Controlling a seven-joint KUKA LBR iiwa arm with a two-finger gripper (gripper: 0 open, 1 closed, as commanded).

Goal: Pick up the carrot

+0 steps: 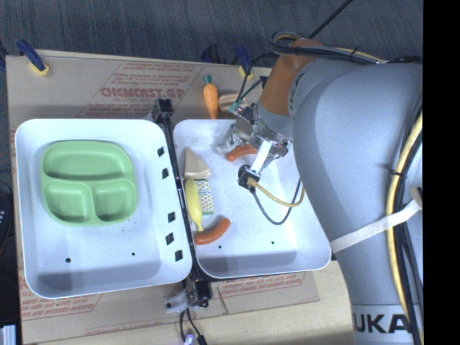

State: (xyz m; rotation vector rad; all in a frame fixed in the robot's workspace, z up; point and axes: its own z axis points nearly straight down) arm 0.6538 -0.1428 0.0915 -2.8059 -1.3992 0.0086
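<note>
Orange carrot outside right bin; gripper over sausage, grasp unclear.

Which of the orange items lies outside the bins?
The carrot, with its green top, lies on the cardboard just beyond the right bin. Both sausages lie inside that bin.

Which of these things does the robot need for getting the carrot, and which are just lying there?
Needed for the job:
- carrot, on the cardboard just beyond the right bin
- gripper, over the right bin

Just lying about:
- green tray in the left bin
- banana
- two sausages
- wedge-shaped toy
</note>
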